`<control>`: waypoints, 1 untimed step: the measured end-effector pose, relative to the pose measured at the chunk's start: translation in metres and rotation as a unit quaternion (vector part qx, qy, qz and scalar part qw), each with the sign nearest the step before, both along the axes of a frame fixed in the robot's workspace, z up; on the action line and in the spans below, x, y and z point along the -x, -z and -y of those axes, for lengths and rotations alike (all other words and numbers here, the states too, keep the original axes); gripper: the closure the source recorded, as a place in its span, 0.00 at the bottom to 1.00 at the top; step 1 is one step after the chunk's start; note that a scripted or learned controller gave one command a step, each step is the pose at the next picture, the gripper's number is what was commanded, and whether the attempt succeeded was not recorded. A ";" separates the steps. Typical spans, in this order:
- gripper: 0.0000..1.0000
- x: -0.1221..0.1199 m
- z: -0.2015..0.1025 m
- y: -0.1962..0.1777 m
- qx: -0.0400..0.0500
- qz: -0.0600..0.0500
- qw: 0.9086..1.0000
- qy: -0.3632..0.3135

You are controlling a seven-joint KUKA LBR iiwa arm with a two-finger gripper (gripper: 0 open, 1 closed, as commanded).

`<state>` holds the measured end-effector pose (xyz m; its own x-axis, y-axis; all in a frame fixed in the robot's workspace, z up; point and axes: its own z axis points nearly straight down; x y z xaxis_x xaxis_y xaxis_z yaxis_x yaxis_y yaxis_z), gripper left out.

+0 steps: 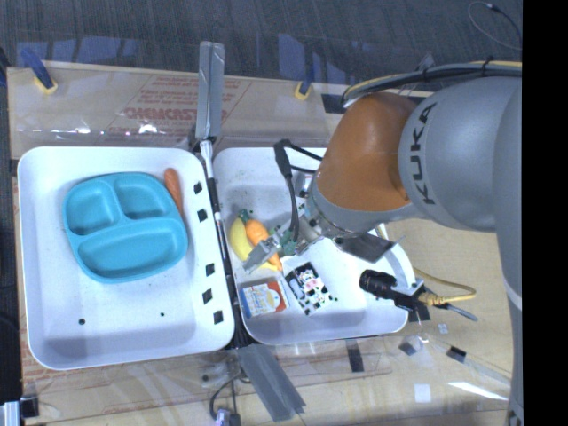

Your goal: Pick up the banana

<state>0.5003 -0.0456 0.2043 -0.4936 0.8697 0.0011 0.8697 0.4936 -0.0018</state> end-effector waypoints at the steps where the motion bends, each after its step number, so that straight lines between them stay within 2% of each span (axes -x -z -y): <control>1: 0.00 -0.048 -0.025 0.014 0.000 -0.001 1.000 0.006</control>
<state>0.5483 -0.0203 0.1906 -0.4837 0.8752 0.0012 0.8752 0.4837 -0.0032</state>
